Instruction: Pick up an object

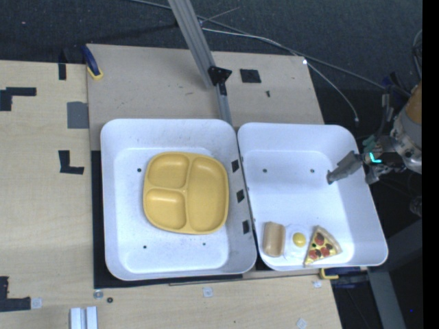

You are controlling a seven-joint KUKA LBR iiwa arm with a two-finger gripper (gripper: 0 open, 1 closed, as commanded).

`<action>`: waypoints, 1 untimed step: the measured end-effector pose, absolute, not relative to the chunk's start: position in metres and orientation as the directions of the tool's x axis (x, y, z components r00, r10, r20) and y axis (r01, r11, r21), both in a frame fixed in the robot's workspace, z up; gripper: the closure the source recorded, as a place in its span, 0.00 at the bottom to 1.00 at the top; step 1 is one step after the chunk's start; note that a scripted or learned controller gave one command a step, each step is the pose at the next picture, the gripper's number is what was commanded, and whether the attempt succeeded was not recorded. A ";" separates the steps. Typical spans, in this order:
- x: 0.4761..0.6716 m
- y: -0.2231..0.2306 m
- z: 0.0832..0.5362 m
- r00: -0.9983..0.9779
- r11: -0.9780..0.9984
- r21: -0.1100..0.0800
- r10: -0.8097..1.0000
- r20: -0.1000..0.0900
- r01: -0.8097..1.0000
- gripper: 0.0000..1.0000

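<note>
Though spread and empty, fingers [351, 175] over right bin [288, 139]; pizza slice [322, 245] yellow, red-dotted.

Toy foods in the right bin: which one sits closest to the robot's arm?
The pizza slice, rightmost of the three; the fried egg and bread roll lie further left.

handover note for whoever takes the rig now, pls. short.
End effector: at the right bin's right edge, above the floor, nothing visibly held; finger state unclear.
Right bin, near wall: hot dog bun, fried egg, pizza slice in a row.
Left bin: yellow divided plate lying flat.
Done: no pick yet.
Left: descend on one toy, grasp, lift.
</note>
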State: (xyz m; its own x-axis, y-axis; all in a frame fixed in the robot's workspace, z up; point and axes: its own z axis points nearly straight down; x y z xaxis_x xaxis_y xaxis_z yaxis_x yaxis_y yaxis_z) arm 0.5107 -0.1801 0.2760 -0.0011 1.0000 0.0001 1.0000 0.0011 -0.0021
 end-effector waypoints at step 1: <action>0.511 -0.180 0.276 -0.001 0.001 -0.001 1.000 0.000 1.000 0.00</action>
